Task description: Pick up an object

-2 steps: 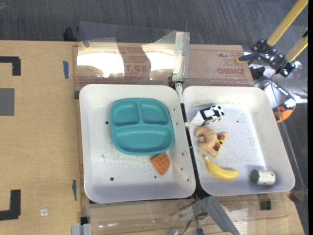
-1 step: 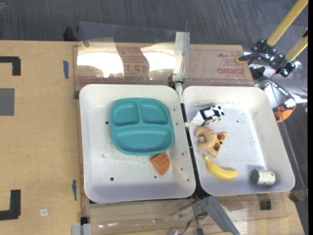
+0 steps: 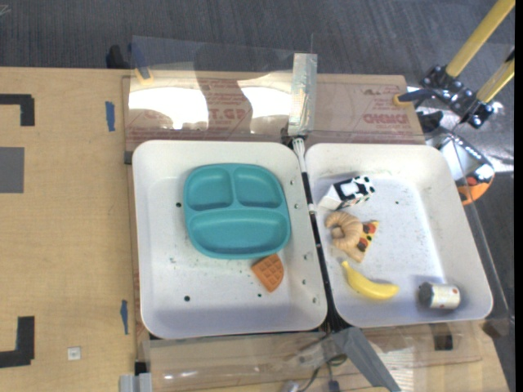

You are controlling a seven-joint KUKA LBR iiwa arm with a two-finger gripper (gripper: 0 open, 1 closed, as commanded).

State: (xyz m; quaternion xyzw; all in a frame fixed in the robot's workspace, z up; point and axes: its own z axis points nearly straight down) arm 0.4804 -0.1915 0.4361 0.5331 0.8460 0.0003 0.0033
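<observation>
Banana lies low in the right bin, the handiest marker for the rest. Just right of banana: small white can on its side, apart from it. Just above banana: tan pastry toy, w/ a small striped bit touching the pastry's right side. Further above banana, a black-and-white toy. Left of banana, over the divider, an orange waffle wedge sits in the left bin, touching or nearly touching the lower edge of a teal plate, which lies up and left of banana.

An orange part shows up and right of banana, just past the right bin's rim; prob. the arm, but too little to be sure. Gripper state: can't tell how far open it is, nor whether it has anything.

Step, as judged: pre-approach, no object lifted, all items resting in bins. Next move calls for choosing a target. Can or banana look best, since each stands clear of neighbours w/ room either side. Banana's curve asks for a grip across its narrow width, near the middle. Pastry + striped bit are touching, so a try there risks catching both.
</observation>
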